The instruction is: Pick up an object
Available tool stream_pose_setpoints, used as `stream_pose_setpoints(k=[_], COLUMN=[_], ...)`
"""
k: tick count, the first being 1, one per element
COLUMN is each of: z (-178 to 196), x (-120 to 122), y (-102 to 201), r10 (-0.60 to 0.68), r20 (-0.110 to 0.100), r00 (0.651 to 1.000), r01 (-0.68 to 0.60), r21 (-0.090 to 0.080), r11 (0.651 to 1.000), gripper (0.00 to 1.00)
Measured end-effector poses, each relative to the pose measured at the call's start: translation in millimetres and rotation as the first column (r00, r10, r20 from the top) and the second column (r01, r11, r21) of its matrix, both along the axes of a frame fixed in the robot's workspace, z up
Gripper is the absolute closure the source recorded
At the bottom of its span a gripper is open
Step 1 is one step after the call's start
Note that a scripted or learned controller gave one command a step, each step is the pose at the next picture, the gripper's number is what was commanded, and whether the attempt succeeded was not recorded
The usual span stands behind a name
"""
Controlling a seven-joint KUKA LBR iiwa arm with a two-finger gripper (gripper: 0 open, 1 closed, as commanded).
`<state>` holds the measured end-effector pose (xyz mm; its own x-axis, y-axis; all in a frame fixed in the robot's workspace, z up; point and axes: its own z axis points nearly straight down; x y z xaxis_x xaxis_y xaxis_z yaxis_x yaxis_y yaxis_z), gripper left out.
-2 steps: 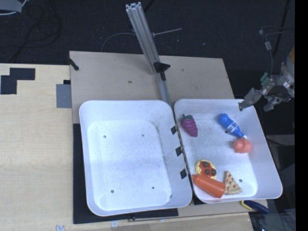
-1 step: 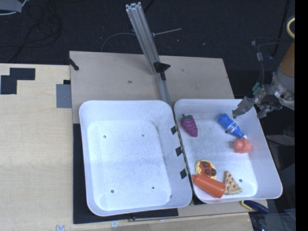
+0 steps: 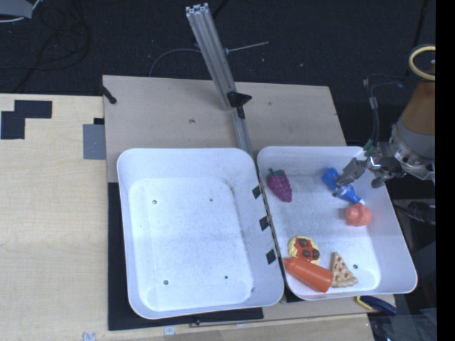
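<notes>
My gripper (image 3: 365, 178) hangs over the right bin (image 3: 395, 261) near its far right side, open, with nothing between its fingers. Its left finger (image 3: 352, 170) ends right beside a blue toy (image 3: 332, 178); I cannot tell whether they touch. A pink-red ball (image 3: 358, 215) lies just below the gripper. A purple bunch of grapes (image 3: 279, 185) rests near the bin's left wall. At the front of the bin lie a small round pizza (image 3: 303, 248), an orange carrot (image 3: 308, 274) and a pizza slice (image 3: 343, 271).
The left bin (image 3: 186, 233) stands beside the right one, their walls meeting in the middle. A metal rail (image 3: 217, 62) slants across the bench behind the bins. The arm's grey and orange wrist (image 3: 418, 116) rises at the right edge.
</notes>
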<state>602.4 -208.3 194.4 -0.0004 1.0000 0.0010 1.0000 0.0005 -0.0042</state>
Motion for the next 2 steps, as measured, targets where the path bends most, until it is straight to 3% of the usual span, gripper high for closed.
stream_pose_setpoints(k=[1,2], z=[-43,-30], x=[-1,0], y=[0,-1], r10=[0.000,0.000], r20=[0.000,0.004], r00=[1.000,1.000], r01=[0.000,0.000], r21=[0.000,-0.001], r11=[1.000,1.000], gripper=[0.00,1.00])
